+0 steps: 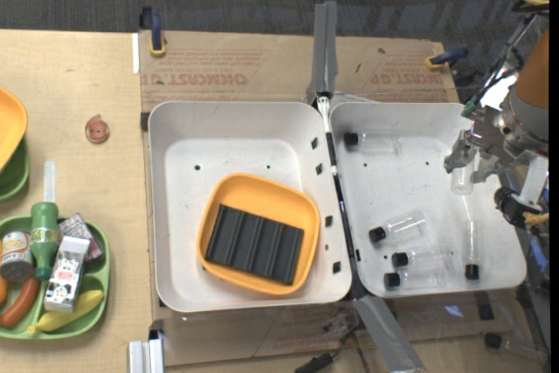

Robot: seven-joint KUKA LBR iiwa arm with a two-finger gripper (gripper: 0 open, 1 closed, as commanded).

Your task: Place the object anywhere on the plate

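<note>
Camera view shows the yellow plate (259,232) lying in the left bin (175,135), toward its near edge, with a dark ribbed block (255,244) resting on it. Several clear vials with black caps (402,229) lie scattered in the right bin (419,122), most of them toward its near edge and one close to the far left corner. The gripper (463,166) hangs over the right edge of the right bin, and a clear vial (461,181) appears beneath it, apparently lifted off the bin floor; whether it is truly pinched there or merely seen past the tool is too blurred to settle, and the state of the gripper itself cannot be told from this picture. Judged from how things lie, the pick may be done or under way, while the carry across the divider between the bins and the release onto the plate are all left. No vial rests on the plate yet.
</note>
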